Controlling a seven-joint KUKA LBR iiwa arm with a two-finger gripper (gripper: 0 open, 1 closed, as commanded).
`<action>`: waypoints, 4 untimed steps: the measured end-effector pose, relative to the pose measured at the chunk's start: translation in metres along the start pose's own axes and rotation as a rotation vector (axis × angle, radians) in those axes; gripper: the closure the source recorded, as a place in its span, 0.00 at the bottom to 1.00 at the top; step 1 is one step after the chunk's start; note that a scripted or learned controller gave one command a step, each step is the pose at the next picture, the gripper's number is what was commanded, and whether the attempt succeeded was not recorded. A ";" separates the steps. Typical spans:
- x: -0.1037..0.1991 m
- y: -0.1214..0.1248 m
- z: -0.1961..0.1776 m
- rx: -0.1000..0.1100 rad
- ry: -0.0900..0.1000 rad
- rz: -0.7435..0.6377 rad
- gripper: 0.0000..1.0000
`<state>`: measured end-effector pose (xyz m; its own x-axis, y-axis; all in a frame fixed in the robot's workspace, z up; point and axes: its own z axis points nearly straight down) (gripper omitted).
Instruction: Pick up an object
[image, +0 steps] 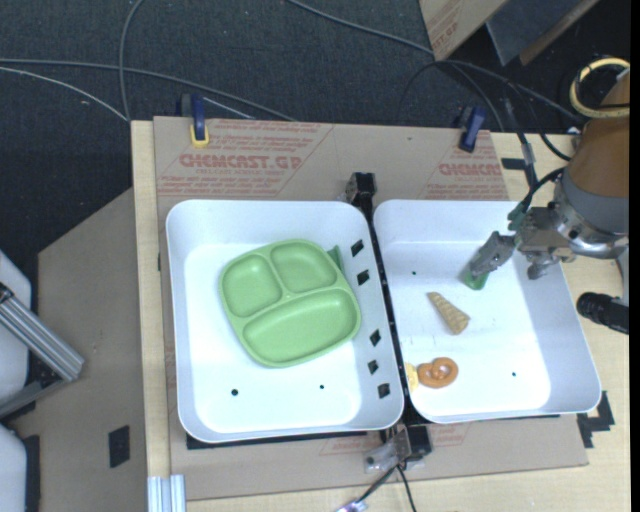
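While arm hangs over right bin (560, 395) far edge, fingers (487, 262) state unclear; cone (449, 312) nearby.

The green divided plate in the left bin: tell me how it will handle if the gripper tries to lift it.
The green divided plate looks like rigid moulded plastic, so probably stiff and light. It lies flat and wide, so likely only its raised rim offers a pinch point. Its smooth surface may slip, and gripped at one edge it could tilt.
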<state>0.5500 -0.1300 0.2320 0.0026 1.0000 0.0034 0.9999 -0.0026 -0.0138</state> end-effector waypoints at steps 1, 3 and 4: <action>0.000 0.002 -0.006 -0.012 -0.002 -0.003 0.00; -0.015 0.002 0.089 -0.006 -0.001 -0.001 0.00; -0.014 0.001 0.142 -0.007 0.000 -0.002 0.00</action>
<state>0.5494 -0.1434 0.0896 0.0004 1.0000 0.0030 1.0000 -0.0003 -0.0065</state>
